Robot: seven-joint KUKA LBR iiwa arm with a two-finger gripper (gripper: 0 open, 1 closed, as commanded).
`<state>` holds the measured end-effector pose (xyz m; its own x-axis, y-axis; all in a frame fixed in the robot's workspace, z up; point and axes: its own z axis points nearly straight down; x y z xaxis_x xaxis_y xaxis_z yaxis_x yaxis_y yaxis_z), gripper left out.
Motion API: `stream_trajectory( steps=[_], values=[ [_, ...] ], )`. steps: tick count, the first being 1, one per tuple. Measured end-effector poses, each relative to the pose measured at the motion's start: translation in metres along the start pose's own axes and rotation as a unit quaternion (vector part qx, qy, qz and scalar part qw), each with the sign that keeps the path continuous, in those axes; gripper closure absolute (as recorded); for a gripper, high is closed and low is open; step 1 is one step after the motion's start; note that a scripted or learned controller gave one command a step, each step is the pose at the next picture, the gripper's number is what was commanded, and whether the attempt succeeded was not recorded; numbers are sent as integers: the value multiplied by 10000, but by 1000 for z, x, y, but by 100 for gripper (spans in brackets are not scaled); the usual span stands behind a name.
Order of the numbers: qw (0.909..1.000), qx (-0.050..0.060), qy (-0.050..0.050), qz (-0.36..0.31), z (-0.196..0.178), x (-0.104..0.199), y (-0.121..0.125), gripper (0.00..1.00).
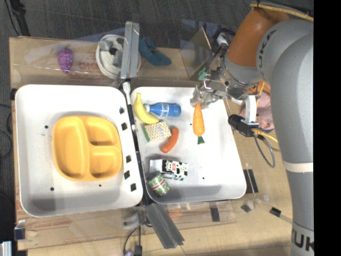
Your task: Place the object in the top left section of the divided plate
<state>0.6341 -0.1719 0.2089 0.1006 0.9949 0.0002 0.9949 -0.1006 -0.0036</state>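
Observation:
A yellow divided plate (70, 143) lies in the left bin (32, 191), with one large section on its left and two smaller ones on its right. Over the upper part of the right bin (226, 175), my gripper (203, 98) is shut on the narrow end of an orange toy carrot (198, 121). The carrot hangs below the fingers with its green stub pointing toward the near side. The arm comes in from the right and hides the bin's upper right corner.
In the right bin lie a banana (141, 111), a blue bottle (164, 110), a speckled block (155, 132), a red sausage (170, 140), a black-and-white toy (173, 168) and a green can (158, 185). Behind the bins are a purple item (65, 58), a white coil (111, 55) and a blue cloth (153, 53).

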Motion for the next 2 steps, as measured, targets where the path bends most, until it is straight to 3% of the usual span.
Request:
stream_trajectory(
  steps=[1,2],
  values=[
    [9971,-4,-1,-757,19,72,4,100],
    [9859,-3,-4,-1675,-2,152,-29,100]
  ],
)
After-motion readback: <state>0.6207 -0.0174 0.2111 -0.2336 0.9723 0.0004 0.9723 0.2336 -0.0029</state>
